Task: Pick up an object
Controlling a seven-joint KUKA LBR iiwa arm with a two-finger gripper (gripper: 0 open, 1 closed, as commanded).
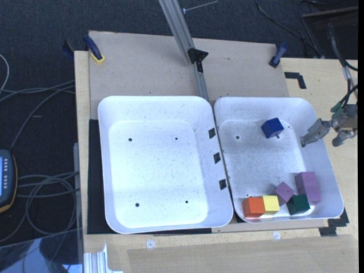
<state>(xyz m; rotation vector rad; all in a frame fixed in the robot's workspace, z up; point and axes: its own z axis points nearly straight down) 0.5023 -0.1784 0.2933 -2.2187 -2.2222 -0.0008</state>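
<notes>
In the right bin (250, 164), a blue block (272, 127) sits alone near the back. Along the bin's front edge lies a cluster: an orange block (254, 206), a yellow block (271, 203), a dark green block (297, 205), a small purple block (283, 190) and a larger purple block (309, 185). My gripper (327, 136) hangs at the right bin's right rim, well to the right of the blue block. Its fingers are spread open with nothing between them.
The left bin (114, 152) stands beside the right one, with black clips along the shared rim. A slanted metal pole (181, 27) runs from the back down to the gap between the bins. Blue clamps hold the board's back corners.
</notes>
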